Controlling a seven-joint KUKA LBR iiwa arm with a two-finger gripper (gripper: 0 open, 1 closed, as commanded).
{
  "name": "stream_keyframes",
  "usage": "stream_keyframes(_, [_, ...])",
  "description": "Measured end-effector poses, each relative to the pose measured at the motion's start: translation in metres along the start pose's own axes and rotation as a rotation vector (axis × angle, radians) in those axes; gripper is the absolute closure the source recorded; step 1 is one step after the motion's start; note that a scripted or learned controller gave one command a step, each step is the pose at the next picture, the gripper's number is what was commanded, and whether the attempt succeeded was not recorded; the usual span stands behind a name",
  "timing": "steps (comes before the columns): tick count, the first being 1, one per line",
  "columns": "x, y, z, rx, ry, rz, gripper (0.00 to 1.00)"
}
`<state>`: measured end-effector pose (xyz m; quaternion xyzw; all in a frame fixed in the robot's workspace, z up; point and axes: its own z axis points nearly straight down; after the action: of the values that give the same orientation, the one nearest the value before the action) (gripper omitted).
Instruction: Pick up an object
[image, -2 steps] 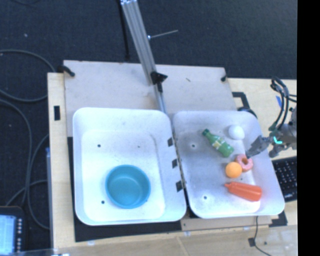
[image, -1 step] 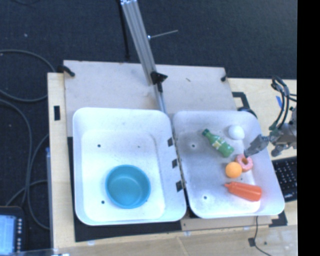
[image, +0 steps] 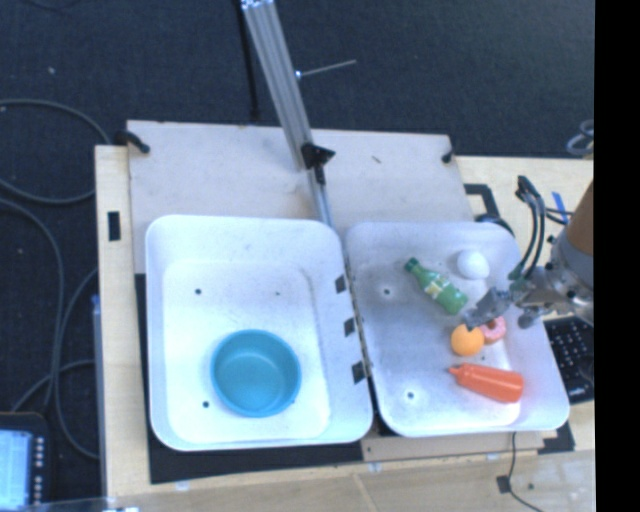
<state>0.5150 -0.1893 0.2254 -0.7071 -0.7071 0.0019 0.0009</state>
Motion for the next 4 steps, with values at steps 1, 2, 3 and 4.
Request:
stream_keyframes(1, [0.008,0.005,0.051,0.0,0.0,0.005,0.0])
stream_keyframes(2, [0.011,0.006,0.095,-0.001,0.0,0.003,0.0])
stream_keyframes(3, [0.01,0.008,0.08,-0.012,0.0,0.009,1.0])
stream_keyframes(4, [0.007,0.011,0.014,-0.012,0.001,-0.006,1.0])
